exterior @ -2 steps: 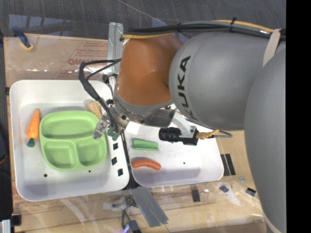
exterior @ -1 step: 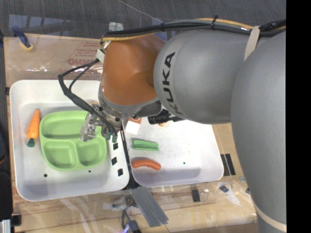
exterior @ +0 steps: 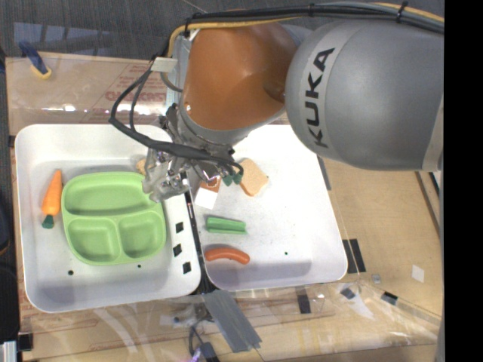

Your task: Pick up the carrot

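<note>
carrot [exterior: 51, 196]: lies in the left bin, near its left wall, orange body pointing up the view and green stem end toward the bottom; nothing grips it.
green tray [exterior: 113, 217]: three-compartment plate just to the right of the carrot, close beside it; whether they touch is hard to tell.
left bin [exterior: 34, 277]: shallow, white, holds the carrot and the green tray.
tool [exterior: 177, 176]: hangs over the divide between the two bins, above the green tray's upper right corner, well apart from the carrot; whether it is spread or pressed together cannot be told, as the metal parts and cables blur together.
arm [exterior: 362, 89]: large grey body with an orange band above the wrist, reaching in from the right and covering the upper part of the right bin.
right bin [exterior: 317, 247]: white, holds a tan bread-like piece [exterior: 254, 179], a green bean-like piece [exterior: 225, 224] and a red-orange sausage-like piece [exterior: 226, 255].
tabletop [exterior: 392, 225]: tan surface under both bins.
</note>
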`<act>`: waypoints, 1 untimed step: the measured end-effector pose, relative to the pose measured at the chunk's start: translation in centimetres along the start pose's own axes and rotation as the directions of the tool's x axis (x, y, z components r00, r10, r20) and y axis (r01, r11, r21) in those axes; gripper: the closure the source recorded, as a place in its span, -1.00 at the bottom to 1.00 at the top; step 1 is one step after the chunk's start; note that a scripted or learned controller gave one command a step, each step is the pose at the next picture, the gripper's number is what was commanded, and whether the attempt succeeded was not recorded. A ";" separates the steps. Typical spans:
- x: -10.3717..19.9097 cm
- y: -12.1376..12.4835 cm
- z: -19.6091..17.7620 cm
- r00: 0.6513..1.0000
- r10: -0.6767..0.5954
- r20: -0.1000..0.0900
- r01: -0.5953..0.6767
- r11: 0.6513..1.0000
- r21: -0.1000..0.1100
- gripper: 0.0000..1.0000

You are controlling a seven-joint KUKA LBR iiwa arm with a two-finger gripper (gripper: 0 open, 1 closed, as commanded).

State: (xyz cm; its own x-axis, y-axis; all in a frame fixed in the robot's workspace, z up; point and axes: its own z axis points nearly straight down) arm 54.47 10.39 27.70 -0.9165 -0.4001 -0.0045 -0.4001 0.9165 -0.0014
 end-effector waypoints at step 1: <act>0.4 -4.5 3.9 0.969 -0.248 -0.006 0.248 0.969 -0.003 1.00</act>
State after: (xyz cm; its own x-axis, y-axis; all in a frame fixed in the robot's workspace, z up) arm 55.92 6.14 23.79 -0.7889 -0.6145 0.0015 -0.6145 0.7889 0.0002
